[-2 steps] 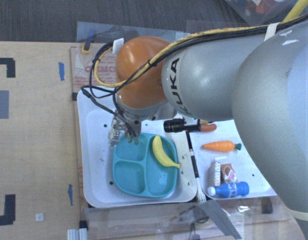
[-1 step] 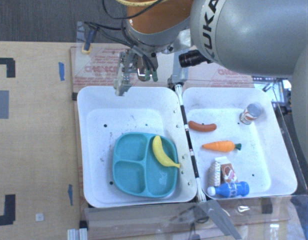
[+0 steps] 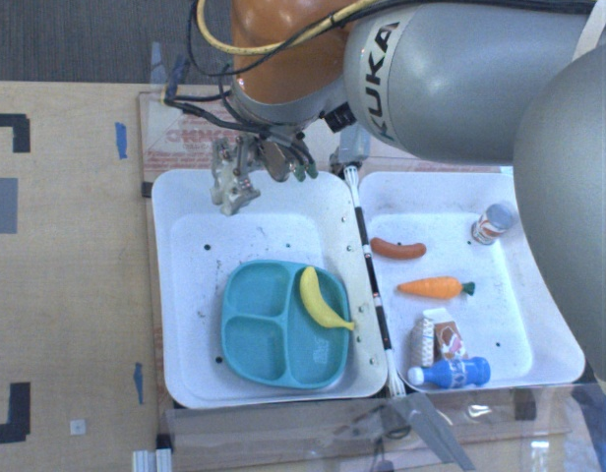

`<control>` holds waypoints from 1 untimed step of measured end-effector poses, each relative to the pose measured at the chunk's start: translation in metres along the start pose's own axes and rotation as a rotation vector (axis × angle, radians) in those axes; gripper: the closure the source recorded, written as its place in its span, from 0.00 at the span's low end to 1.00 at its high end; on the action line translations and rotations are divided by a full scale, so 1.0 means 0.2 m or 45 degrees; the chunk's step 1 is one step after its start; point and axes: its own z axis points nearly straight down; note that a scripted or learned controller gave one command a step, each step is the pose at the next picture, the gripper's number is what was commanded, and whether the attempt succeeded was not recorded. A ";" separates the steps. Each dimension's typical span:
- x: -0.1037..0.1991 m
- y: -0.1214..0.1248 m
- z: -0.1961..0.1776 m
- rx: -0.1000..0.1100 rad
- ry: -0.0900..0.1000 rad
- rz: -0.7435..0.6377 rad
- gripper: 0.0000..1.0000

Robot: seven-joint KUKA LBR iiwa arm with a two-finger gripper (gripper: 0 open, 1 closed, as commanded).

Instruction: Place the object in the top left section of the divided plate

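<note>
Pincer: the two-finger gripper hangs over the far rim of the left bin; fingers slightly parted, nothing between them.
Arm: grey with an orange band, a yellow cable looped over it, reaching in from the right.
Task object: one banana, yellow, curved, unblemished as far as can be seen.
Banana position: lies along the right side of the divided plate, across the plate's large right section, tip near the right rim.
Divided plate: one, teal, three sections, in the near half of the left bin.
Right bin: one sausage, one carrot, one small can, one small carton, one blue bottle lying flat.
Bins: two, white, shallow, side by side, speckled with dark marks.
Surface: pale wooden bench with black tape corners and blue tape strips.
Room: dark grey floor beyond the bench's far edge.
</note>
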 end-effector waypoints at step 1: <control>-0.09 -0.03 0.44 0.000 0.000 -0.179 1.00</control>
